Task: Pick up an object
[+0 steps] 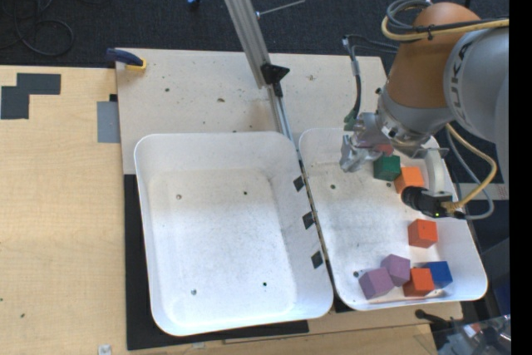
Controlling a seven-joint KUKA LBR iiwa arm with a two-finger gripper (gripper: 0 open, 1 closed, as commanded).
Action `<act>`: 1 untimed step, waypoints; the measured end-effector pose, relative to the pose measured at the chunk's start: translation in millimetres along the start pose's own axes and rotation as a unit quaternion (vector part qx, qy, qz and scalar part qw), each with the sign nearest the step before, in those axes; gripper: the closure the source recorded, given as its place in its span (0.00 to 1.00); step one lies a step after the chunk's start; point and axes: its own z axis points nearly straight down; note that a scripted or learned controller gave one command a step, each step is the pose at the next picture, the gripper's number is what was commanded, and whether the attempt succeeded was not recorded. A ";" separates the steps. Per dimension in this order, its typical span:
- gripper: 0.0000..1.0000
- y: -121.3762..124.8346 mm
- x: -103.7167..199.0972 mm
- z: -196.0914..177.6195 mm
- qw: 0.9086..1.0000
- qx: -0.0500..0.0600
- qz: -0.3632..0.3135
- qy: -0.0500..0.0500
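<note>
Two shallow white bins of smooth plastic with rounded corners, side by side: left bin (pixel 166 179) speckled with small dark spots. In right bin (pixel 349 262), small matte cubes: green cube (pixel 387 169) and orange cube (pixel 410 178) far right, just beside metal gripper (pixel 356 154); another orange cube (pixel 422 232) alone; two purple cubes (pixel 385 275), orange-red (pixel 420 281) and blue cube (pixel 440 272) clustered near. Cannot tell how far the gripper is open; nothing visibly gripped.

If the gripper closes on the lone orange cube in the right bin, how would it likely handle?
The orange cube looks rigid with flat faces, so it probably slides rather than rolls. It sits apart from the others, so neighbours seem unlikely to interfere. It is likely light.
</note>
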 end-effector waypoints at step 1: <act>1.00 11.5 51.9 7.2 1.000 -0.001 0.000 0.000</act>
